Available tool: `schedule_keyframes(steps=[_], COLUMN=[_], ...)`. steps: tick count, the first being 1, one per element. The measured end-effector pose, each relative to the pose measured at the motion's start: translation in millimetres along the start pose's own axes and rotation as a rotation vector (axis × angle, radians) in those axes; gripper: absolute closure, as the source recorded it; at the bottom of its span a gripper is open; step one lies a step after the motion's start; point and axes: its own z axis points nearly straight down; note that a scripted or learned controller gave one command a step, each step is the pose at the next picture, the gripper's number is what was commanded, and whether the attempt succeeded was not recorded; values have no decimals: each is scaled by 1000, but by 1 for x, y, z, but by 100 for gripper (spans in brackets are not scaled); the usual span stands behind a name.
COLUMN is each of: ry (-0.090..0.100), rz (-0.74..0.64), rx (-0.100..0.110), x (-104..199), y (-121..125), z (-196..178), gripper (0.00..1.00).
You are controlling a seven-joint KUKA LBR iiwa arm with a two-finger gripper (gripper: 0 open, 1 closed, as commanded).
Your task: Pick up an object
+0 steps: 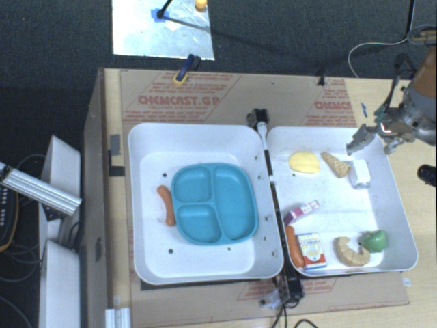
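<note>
My gripper hangs over the far right corner of the right bin, open, with nothing between its fingers. Just below it lies a small white block. A tan bread piece and a yellow lemon-like object lie to the block's left. Near the bin's front edge sit a green pepper, a croissant, a small carton and an orange sausage. A pink-capped little bottle lies mid-bin.
The left bin holds a blue compartment plate with an orange sausage beside it on the left. A divider clamp stands between the bins at the back. Cables trail at the far right.
</note>
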Motion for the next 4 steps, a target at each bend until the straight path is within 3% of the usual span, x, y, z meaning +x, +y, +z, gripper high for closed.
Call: schedule_keyframes(steps=[1,2,3,4], ry=[2,0,-2,-2], rz=[-1,-2,-4,-4], rx=[2,-1,-12,-12], x=[69,91,90,90], y=[35,50,54,53], z=[87,152,137,137], gripper=[0,0,100,0])
